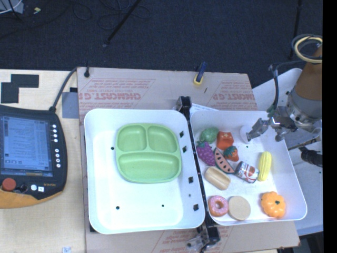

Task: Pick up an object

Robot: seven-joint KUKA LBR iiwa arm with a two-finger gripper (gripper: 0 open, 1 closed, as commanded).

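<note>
**Desk:** Gripper [256, 129], where?

**Photographer:** Above the far part of the right bin [296, 191], over bare white floor, at the end of the grey arm [305, 96] reaching in from frame right. Open or closed: cannot tell from this angle. Nothing seen held.

**Desk:** Closest pickable toys?

**Photographer:** Yellow corn cob [265, 164], just below the gripper in the frame, upright along the bin. Red pepper [225, 139], frame-left of the gripper, near but apart. Leafy green piece [208, 135] beyond the pepper, further left again.

**Desk:** And lower down?

**Photographer:** Strawberry [231, 153] and watermelon slice [224, 163], below and left of the gripper, touching or nearly so. Purple grapes [205, 153] beside those, against the divider side. Small red-and-white can [246, 171] lying tilted, just left of the corn's lower end. Tan bread roll [217, 177] below the watermelon.

**Desk:** Farthest from the gripper?

**Photographer:** Along the near edge of the same bin: pink donut [217, 205], round tan cookie [239, 207] touching it, orange pumpkin [273, 204] off to the right, almost straight below the gripper and well apart from it.

**Desk:** Other bin?

**Photographer:** Well to the gripper's frame-left: left bin [105, 204] carrying a green divided plate [148, 153]. Past that, at the frame's left edge, a control pendant [29, 146] with lit screen.
</note>
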